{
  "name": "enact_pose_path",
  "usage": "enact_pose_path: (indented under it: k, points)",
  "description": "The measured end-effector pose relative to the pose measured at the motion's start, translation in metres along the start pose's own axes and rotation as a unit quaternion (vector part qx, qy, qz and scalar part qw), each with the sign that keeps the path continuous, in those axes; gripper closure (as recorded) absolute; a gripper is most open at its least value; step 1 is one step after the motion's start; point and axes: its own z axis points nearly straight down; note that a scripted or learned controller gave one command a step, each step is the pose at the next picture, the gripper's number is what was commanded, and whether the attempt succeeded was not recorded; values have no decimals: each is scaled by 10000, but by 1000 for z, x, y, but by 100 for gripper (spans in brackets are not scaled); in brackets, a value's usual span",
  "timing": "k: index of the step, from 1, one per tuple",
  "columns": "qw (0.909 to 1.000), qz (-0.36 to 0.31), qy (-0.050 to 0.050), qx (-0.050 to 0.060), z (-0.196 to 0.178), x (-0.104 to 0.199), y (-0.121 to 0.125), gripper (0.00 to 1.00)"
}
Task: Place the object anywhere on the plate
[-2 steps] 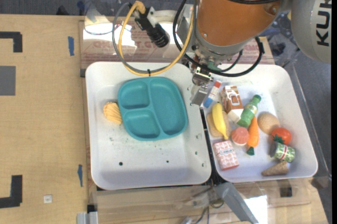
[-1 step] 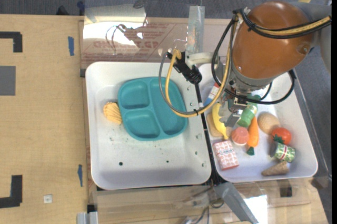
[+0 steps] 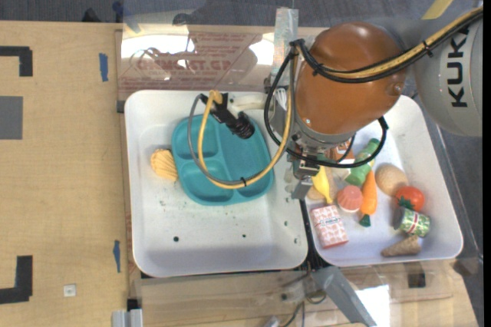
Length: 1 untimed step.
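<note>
Looking down on the tabletop (image 3: 61,187), I see the teal divided plate (image 3: 230,156) lying in the left bin (image 3: 215,241), toward its back half. A tan shell-shaped piece (image 3: 163,163) sits just beside the plate's left edge.

The arm (image 3: 349,80) reaches in from the right, with its orange band over the seam between the two bins. The jaws point down at the left edge of the right bin (image 3: 433,156), by the wall it shares with the left one. On my feed the wrist blocks them, so I cannot tell how wide the jaws are or whether they have hold of anything.

A yellow toy piece (image 3: 321,184) lies close against them, in the right bin. More toy food is spread across that bin:
- a pink and white box (image 3: 330,226) near the front
- a red round piece (image 3: 350,198)
- a carrot (image 3: 369,195)
- a green piece (image 3: 360,170)
- a potato (image 3: 390,178)
- a tomato (image 3: 410,196)
- a green and red can (image 3: 415,224)
- a brown piece (image 3: 402,246) at the front

Which of these is the one to be placed I cannot tell. All of them lie well apart from the plate.
</note>
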Motion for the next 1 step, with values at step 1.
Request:
enact_pose_path:
  k: [1]
  points:
    - [10000,23,19,-4,-1,2,2,0]
